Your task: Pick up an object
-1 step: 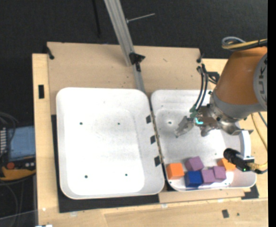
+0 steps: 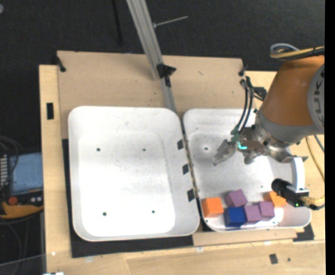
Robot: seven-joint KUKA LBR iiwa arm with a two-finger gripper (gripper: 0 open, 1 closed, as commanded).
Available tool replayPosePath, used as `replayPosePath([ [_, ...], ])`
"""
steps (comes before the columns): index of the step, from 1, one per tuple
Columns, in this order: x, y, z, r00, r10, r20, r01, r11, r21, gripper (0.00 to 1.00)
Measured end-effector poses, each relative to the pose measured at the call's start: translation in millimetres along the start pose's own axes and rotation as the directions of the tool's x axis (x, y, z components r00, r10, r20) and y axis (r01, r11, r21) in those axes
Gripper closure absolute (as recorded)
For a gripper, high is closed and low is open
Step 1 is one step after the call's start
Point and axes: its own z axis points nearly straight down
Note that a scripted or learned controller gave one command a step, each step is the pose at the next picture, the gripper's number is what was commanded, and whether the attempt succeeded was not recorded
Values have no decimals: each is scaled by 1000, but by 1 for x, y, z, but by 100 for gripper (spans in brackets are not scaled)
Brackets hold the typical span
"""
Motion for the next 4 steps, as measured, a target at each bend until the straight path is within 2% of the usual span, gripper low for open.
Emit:
replayPosePath([
  [2, -16, 7, 100, 1000, 0, 2, 0, 1000, 6, 0],
  [3, -18, 8, 128, 1000, 0, 2, 0, 1000, 0, 0],
  [4, -19, 9, 116, 1000, 7, 1, -7, 1000, -4, 100],
])
